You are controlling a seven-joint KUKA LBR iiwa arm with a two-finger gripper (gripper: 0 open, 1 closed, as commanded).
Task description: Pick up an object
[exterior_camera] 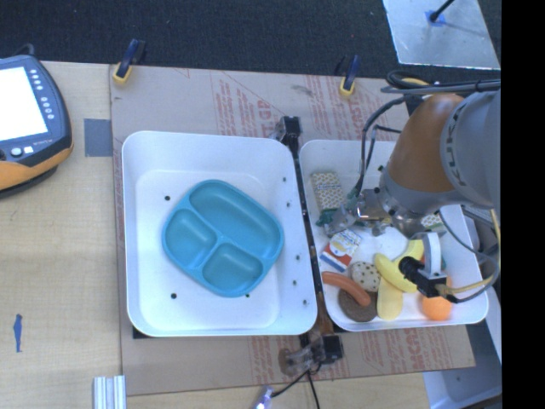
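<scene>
The gripper (pixel 345 220) is lowered near the right bin's (pixel 477 313) left wall, among small objects; whether anything is gripped cannot be told.

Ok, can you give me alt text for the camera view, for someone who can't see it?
A grey and orange robot arm reaches from the right over the right white bin, its end effector low among toy food including a banana, a hot dog and an orange. The left white bin holds a blue divided plate.
</scene>
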